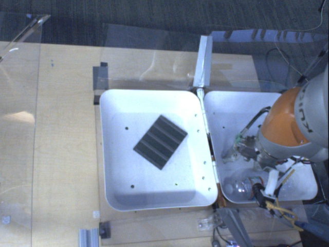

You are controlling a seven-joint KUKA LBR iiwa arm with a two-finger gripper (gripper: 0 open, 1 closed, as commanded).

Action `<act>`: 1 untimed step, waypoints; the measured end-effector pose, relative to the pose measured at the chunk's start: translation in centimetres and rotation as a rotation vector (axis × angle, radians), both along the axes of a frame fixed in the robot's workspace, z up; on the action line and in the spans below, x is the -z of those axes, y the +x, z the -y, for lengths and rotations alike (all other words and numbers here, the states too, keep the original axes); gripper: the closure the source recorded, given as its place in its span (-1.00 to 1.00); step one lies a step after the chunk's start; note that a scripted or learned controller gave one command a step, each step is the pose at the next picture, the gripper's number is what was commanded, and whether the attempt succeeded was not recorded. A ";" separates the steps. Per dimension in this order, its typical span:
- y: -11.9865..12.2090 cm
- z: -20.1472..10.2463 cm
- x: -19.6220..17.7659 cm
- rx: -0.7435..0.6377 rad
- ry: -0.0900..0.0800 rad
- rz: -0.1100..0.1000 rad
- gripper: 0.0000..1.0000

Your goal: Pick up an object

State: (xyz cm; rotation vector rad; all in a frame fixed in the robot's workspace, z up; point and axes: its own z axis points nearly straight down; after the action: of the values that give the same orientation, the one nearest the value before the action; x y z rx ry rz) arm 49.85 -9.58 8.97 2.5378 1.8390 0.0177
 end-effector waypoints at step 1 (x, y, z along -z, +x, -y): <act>3.4 2.8 0.1 -0.012 -0.002 0.001 -1.00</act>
State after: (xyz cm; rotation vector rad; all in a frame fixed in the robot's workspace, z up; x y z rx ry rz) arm 53.20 -12.40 8.92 2.5245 1.8528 0.0171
